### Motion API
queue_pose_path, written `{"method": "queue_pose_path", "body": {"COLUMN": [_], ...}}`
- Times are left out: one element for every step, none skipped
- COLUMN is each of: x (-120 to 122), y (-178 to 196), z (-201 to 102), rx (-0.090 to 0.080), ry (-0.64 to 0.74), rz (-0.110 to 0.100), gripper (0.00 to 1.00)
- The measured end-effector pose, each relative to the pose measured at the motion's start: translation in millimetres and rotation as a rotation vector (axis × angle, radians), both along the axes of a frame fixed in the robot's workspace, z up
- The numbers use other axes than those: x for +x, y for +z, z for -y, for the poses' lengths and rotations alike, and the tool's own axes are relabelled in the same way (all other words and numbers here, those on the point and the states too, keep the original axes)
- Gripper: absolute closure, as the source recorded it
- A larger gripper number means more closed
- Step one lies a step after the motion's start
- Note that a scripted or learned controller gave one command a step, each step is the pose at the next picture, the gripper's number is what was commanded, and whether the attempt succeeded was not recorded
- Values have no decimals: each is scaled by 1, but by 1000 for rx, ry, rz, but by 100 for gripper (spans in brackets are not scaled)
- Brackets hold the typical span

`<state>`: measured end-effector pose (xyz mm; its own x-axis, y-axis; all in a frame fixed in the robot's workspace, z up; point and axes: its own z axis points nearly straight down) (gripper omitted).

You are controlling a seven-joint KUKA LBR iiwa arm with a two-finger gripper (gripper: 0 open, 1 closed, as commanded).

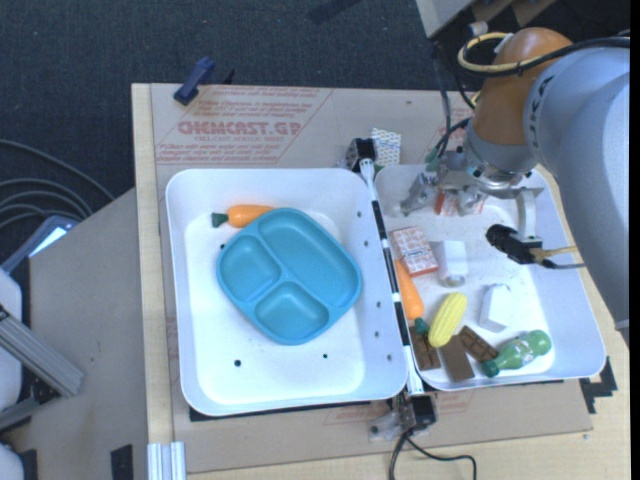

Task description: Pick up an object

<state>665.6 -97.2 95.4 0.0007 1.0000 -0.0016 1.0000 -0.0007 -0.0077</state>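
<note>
Left bin [190, 268]: blue tray [288, 274], carrot [243, 214]. Right bin [570, 343]: corn [447, 317], green bottle [517, 351]. Fingers' [443, 194] state unclear.

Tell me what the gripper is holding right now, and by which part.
It cannot be told. The gripper hangs over the far end of the right bin, and the wrist hides its tips; no object shows between them.

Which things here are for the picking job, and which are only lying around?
For the job:
gripper, over the far end of the right bin
corn cob
green bottle
orange carrot
blue divided plate
second carrot

Just lying about:
blue clip on the board
cables on the floor
</note>
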Motion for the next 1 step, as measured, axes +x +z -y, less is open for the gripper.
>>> {"method": "queue_pose_path", "body": {"x": [0], "y": [-6], "z": [15], "rx": [2], "ry": [0], "rz": [4], "gripper": [0]}}
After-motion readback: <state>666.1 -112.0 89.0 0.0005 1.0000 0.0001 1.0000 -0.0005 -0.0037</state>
